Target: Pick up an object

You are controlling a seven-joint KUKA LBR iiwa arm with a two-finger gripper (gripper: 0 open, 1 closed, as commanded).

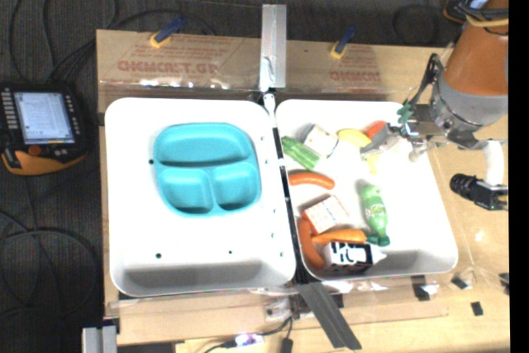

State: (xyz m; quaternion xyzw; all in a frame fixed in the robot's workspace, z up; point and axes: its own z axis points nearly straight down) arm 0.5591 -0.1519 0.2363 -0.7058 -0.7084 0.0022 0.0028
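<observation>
The right bin holds several small items. A green bottle lies near its middle, an orange sausage shape to its left, and a tan box below that. A black-and-white carton sits at the front edge. Further back lie a green cucumber shape, a white block, a yellow piece and a small red-orange piece. My gripper hangs over the back right part of this bin, just right of the yellow piece. Nothing visible is held in it.
The left bin carries a turquoise divided tray. A metal post stands behind the seam between the bins. A teach pendant lies on the floor at the left. Small black parts sit on the bench at the right.
</observation>
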